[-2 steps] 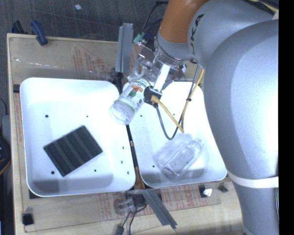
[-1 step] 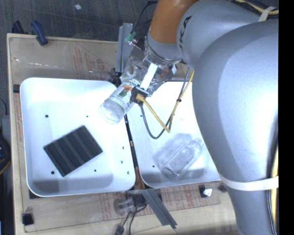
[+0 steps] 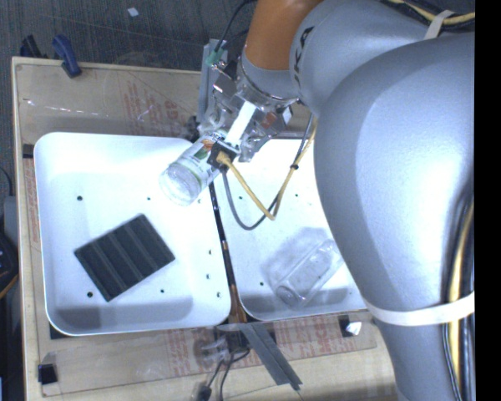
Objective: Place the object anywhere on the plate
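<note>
My gripper (image 3: 210, 153) clamps a clear cup (image 3: 186, 179) above the left bin (image 3: 50, 224), near the dark ridged plate (image 3: 123, 256); my arm hides much of the right bin (image 3: 271, 312).

Two bins are set side by side on the tabletop (image 3: 33, 107). A ridged plate (image 3: 123, 256) lies in the left bin (image 3: 54, 153). A clear container (image 3: 305, 267) lies in the right bin (image 3: 263, 312).
</note>
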Controlling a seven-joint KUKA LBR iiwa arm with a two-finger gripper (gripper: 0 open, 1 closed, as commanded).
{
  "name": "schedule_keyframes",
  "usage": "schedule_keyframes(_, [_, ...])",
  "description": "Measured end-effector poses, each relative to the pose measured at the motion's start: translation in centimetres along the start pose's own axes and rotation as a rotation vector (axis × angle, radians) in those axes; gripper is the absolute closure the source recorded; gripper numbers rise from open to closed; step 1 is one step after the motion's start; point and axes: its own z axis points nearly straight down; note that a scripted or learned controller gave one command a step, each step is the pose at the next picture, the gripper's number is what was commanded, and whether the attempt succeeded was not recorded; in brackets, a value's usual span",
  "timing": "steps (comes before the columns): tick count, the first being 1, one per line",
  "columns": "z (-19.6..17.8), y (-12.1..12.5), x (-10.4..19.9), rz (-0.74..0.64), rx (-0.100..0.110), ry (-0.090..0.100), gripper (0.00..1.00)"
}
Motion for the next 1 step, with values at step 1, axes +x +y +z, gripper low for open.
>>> schedule_keyframes(1, [-1.62, -0.27, 0.31, -0.021, 0.001, 0.001, 1.00])
